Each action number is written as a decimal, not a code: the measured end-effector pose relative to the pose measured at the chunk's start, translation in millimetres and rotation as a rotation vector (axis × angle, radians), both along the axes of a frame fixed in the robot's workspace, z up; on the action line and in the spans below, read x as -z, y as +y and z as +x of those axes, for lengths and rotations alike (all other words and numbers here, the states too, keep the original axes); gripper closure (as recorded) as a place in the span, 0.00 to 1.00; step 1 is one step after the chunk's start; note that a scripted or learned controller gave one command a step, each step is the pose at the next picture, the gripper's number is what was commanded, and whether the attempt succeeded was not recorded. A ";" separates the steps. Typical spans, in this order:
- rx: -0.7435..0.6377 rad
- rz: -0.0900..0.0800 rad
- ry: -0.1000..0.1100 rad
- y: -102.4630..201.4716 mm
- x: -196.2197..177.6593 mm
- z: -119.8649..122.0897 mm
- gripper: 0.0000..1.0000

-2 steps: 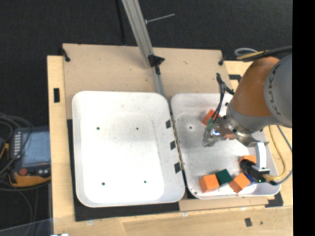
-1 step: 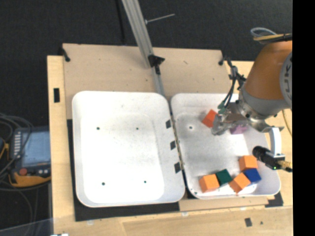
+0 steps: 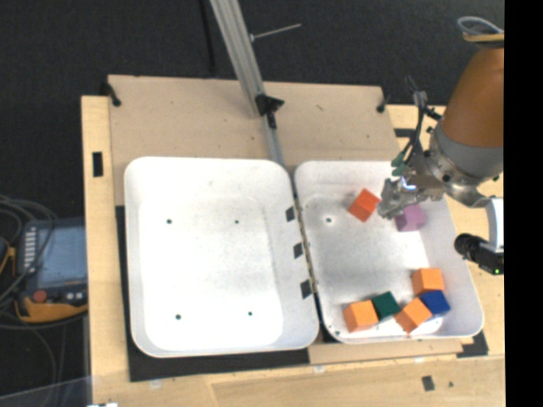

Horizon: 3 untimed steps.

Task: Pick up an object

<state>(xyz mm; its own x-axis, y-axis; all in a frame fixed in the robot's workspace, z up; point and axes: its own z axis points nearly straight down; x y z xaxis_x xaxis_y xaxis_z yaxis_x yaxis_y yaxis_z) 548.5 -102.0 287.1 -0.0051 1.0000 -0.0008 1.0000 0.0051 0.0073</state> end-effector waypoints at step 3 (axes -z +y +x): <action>0.000 0.000 0.008 147.3 26.9 14.2 1.00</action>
